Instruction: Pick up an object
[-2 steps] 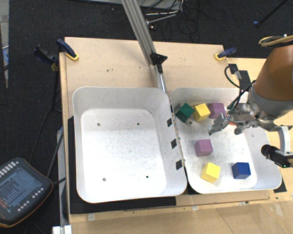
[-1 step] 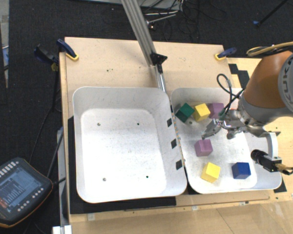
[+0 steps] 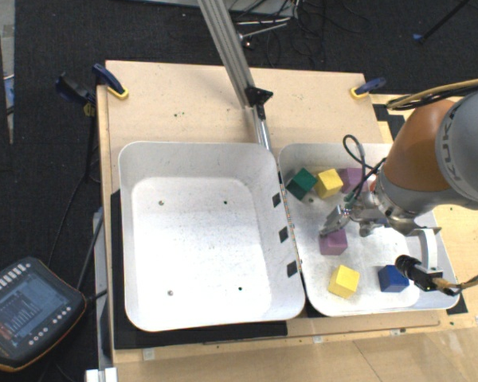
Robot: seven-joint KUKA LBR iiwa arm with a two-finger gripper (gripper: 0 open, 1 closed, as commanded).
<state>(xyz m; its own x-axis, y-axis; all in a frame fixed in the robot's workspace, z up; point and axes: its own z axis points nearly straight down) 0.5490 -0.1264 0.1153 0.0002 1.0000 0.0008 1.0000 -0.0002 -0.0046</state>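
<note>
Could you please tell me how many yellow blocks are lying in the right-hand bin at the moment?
2. One yellow block sits near the bin's far side, beside the green block. The other yellow block lies near the front, left of the blue block. The arm may hide more.

Two white bins are sitting side by side on the wooden table (image 3: 191, 102). The left bin (image 3: 199, 233) is lying next to the right bin (image 3: 315, 289), which is holding several blocks. A green block (image 3: 302, 184) is touching a yellow block (image 3: 330, 182) near the far wall, with a pale purple block (image 3: 351, 177) just beside them, partly hidden by the arm. The gripper (image 3: 334, 223) is hovering right above a purple block (image 3: 333, 243) in the middle. Another yellow block (image 3: 344, 280) and a blue block (image 3: 393, 278) are resting near the front rim. A grey pendant (image 3: 24, 313) is lying on the floor at lower left.
</note>
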